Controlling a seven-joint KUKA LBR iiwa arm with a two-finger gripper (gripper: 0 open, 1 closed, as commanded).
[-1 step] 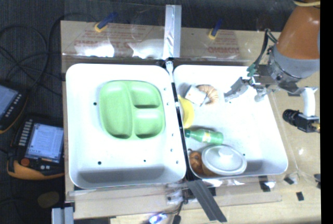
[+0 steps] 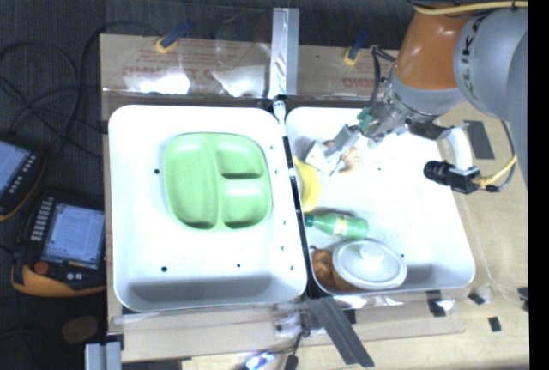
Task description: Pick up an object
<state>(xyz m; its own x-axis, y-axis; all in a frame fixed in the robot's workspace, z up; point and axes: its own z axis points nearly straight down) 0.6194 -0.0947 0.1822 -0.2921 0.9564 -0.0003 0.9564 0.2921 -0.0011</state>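
Arm: the grey arm with its orange band [image 2: 433, 51] reaches in over the right white bin [image 2: 429, 222], near its far edge.
Gripper: the two-finger gripper [image 2: 330, 152] sits low by the right bin's far-left corner; whether it is wide or narrow cannot be told.
Objects: a small white and tan item [image 2: 343, 159] lies just beside the gripper; a yellow curved piece [image 2: 307, 182] rests against the left wall; a green plastic bottle [image 2: 337, 226] lies on its side mid-left; a white round lidded bowl [image 2: 370, 263] sits at the near edge, touching a brown item [image 2: 324, 266].
Left bin: a green divided plastic tray [image 2: 217, 179] lies in the middle of the left white bin [image 2: 146, 274].
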